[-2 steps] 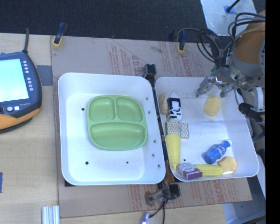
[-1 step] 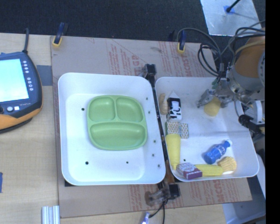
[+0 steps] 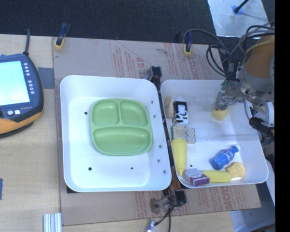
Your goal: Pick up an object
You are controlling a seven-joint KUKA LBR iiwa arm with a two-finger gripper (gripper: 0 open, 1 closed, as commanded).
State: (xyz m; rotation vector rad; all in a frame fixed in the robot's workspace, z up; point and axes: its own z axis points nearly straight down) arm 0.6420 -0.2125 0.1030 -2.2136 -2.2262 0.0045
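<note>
My gripper [image 3: 222,103] hangs in the upper right part of the right bin [image 3: 203,88], its tip right at a small pale yellow object [image 3: 219,113]. Whether that object is gripped or simply lies under the tip I cannot tell. Lower in the same bin lie a blue bottle [image 3: 224,157], a corn cob [image 3: 236,169], a long yellow piece [image 3: 215,176] and a pink-and-purple block [image 3: 196,178]. Along the bin's left wall sit a black-and-white box [image 3: 181,111], a speckled square [image 3: 184,134] and a yellow tube [image 3: 179,151].
The left bin [image 3: 75,144] holds a green divided plate [image 3: 121,127]. A control tablet with an orange case [image 3: 12,93] rests on the bench at the far left. Cables [image 3: 217,52] loop behind the right bin near the arm.
</note>
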